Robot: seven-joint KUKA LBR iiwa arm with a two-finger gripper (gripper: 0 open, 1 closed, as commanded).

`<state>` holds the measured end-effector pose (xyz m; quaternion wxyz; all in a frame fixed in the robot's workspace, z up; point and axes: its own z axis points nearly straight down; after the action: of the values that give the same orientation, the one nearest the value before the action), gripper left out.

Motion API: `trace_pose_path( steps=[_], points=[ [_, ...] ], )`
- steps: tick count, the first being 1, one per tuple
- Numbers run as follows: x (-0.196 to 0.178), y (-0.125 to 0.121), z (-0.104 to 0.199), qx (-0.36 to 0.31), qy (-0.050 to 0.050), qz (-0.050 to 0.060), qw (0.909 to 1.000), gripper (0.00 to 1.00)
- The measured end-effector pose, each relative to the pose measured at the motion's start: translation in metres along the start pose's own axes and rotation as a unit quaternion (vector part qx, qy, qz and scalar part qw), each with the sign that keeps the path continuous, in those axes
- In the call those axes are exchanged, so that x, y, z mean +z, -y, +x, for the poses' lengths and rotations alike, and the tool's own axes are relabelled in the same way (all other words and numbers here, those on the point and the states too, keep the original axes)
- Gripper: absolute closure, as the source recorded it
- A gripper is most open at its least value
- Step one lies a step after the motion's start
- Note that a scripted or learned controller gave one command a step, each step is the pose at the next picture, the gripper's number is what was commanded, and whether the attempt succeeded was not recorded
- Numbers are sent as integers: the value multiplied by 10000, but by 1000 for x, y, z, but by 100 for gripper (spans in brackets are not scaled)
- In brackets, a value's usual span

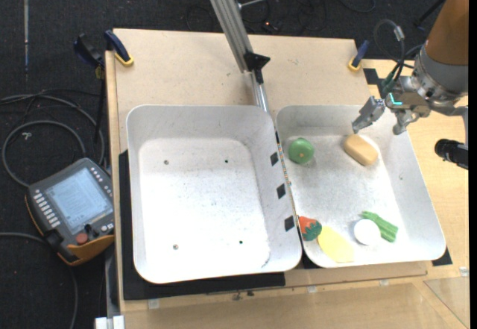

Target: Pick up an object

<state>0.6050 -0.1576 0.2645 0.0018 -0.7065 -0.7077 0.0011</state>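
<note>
The claw (384, 119) hangs open and empty over the far edge of the right bin (421, 193). The tan block (361, 149) lies just below it, toward the desk's near edge, its long axis slanting across the bin floor.

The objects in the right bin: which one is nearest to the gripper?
The tan block, just below the open gripper. The green ball lies further left, and the other pieces sit at the bin's front edge.
</note>
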Motion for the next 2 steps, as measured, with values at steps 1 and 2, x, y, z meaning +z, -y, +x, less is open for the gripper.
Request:
trace_pose_path(
  steps=[1,2],
  points=[
    [-2,-1,0,-3,3,-20,10000,0],
    [55,8,6,10,0,11,10000,0]
  ],
)
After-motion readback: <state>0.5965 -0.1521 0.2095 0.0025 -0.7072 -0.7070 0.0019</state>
